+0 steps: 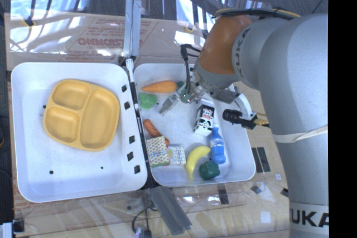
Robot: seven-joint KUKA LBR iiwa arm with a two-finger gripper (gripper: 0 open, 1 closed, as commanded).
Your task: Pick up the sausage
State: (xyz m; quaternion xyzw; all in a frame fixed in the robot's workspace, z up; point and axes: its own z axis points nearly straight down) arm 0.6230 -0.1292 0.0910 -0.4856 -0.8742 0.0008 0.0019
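Right bin (245, 167) — arm (268, 58) bent above

Grey arm (279, 64) bent low, end effector (169, 103) angled left.

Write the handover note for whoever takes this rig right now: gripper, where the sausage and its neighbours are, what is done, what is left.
Gripper: over the upper part of the right bin, fingers apart, nothing between them.
Sausage: lying in the right bin near its left wall, below the gripper in the view, just above the snack packet. Not touched.
Nearby: carrot and green vegetable above it; milk carton, blue bottle, banana to its right.
Left bin has the yellow divided plate.
Done: arm is in over the right bin.
Left: move to the sausage, close on it, lift.
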